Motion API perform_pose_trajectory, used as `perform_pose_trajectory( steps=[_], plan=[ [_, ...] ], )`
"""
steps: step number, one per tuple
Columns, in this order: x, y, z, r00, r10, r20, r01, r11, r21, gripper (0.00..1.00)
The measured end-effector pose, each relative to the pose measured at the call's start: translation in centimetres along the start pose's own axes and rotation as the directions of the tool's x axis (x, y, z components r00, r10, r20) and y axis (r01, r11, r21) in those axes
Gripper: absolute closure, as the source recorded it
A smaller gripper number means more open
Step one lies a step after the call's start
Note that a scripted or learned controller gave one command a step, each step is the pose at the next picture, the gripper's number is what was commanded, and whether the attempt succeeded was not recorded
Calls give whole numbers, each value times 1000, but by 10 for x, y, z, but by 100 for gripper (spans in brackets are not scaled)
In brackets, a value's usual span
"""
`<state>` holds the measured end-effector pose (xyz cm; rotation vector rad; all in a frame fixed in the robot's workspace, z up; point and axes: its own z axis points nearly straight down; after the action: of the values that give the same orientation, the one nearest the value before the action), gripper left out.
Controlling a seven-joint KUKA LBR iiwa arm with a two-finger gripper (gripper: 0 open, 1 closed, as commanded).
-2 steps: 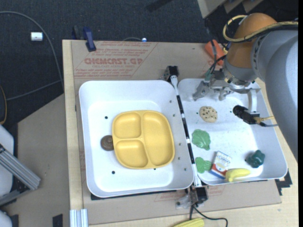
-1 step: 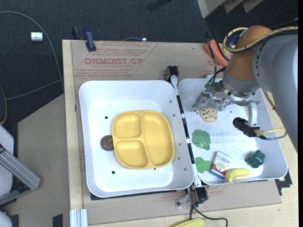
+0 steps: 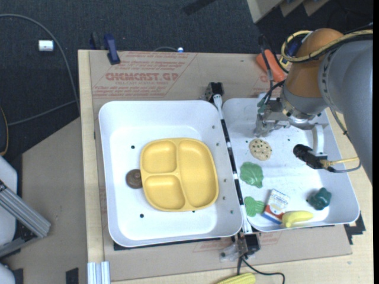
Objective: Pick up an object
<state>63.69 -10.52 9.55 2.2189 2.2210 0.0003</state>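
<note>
Camera view, from above at a slant: a tabletop [image 3: 89, 158] bearing two shallow white bins side by side. Low over the far end of the right bin [image 3: 290, 179], the pincer [image 3: 265, 127] on a grey arm; cannot tell whether spread or pressed together, and nothing seen held in it. Just on the near side of the pincer, apart from it, a round speckled cookie [image 3: 260, 149], judged the likeliest target. Farther out on that near side, a green leafy piece [image 3: 251, 174], a second green piece [image 3: 254, 206], a small carton [image 3: 276, 202], a banana [image 3: 296, 218] and a dark teal lump [image 3: 320, 199]. Well away from the pincer, across the divider in the left bin [image 3: 118, 135], a yellow divided plate [image 3: 177, 175] and a brown disc [image 3: 134, 178]. Seemingly at the approach step, no grasp yet made. Next, by this reading: centring over the cookie, lowering to the bin floor, closing across its edges; flat and thin, so likely to slip.
</note>
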Motion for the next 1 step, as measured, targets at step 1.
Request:
perform_pose_trajectory(
  steps=[1],
  plan=[
    [0, 0, 0, 1000, 0, 0, 0, 1000, 0, 0]
  ],
)
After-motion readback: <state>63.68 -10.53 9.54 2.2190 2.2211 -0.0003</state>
